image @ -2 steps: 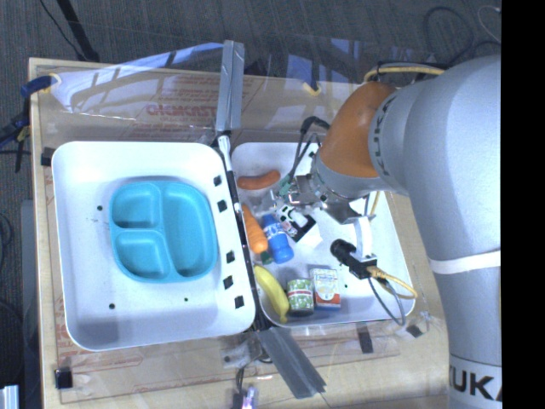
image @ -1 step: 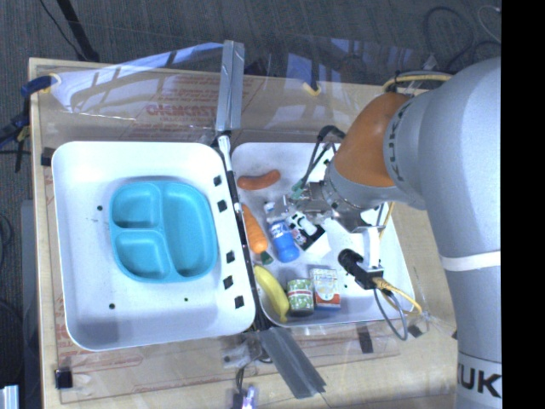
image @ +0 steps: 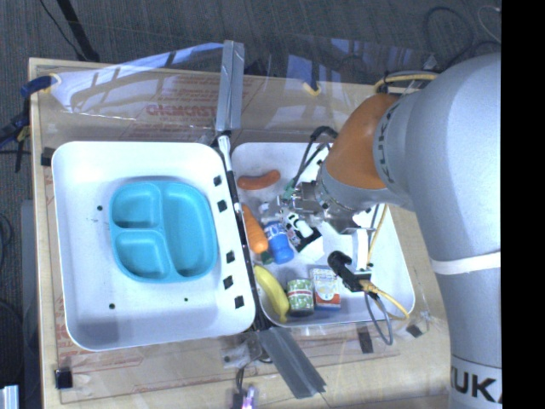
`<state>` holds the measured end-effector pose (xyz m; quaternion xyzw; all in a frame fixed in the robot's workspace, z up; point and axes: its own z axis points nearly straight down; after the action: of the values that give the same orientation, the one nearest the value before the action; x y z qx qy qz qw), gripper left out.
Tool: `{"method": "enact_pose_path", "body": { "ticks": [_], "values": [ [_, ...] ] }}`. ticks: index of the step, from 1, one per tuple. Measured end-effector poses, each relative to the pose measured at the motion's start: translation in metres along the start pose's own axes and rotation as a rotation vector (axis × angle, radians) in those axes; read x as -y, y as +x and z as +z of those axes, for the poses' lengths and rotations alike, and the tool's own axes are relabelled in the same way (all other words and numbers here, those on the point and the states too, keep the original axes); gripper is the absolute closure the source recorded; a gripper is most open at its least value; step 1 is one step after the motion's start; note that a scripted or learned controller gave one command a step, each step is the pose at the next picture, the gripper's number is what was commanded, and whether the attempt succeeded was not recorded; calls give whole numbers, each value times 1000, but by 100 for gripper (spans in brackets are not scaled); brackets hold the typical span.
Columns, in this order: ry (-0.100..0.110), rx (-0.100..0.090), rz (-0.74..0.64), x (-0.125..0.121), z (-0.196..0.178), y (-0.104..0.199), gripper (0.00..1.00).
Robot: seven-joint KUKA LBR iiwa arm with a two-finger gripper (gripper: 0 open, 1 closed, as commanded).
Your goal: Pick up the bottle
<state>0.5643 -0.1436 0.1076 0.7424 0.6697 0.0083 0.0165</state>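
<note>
One gripper (image: 294, 221) hung low inside the right bin (image: 400, 290), its tip just over the bottle (image: 278, 242), which lay near the bin's left wall with its blue cap pointing toward the front edge. Whether the tip was released or clenched could not be told; the wrist hardware hid it. Behind it the orange band (image: 359, 147) and grey arm (image: 451, 169) sloped up and away over the bin's right rim. An orange carrot (image: 254, 231) lay just beside the bottle against the left wall, a sausage (image: 258, 180) near the back edge, a banana (image: 271, 290), a small can (image: 300, 296) and a carton (image: 326, 287) along the front edge. The left bin (image: 77, 228) carried a blue divided tray (image: 163, 231).
</note>
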Motion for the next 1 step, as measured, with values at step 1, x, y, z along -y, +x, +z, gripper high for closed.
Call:
{"method": "enact_pose_path", "body": {
  "ticks": [1],
  "values": [
    [-1, -5, -42, 6, 0, -39, 0]
  ]
}}
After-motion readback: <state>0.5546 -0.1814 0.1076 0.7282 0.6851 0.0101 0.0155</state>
